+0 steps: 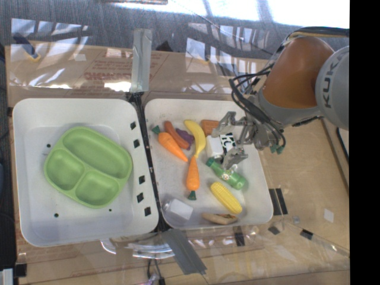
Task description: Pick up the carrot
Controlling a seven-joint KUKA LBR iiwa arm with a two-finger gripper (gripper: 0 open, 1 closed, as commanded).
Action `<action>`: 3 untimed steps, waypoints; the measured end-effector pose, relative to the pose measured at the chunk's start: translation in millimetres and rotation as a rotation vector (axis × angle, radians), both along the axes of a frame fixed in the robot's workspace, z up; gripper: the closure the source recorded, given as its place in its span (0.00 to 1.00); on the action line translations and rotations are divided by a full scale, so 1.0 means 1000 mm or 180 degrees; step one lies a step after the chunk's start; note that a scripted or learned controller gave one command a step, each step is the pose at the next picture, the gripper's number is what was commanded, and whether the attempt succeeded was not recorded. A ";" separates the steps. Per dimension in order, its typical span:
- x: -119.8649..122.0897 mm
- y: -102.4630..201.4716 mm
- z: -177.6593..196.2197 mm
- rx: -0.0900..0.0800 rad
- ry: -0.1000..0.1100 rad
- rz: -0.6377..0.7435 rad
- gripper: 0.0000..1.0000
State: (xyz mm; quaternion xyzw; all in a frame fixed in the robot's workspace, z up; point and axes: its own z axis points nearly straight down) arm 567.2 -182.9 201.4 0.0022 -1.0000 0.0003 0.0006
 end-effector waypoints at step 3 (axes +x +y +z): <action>-0.027 0.087 -0.109 0.0003 -0.0011 0.1017 0.00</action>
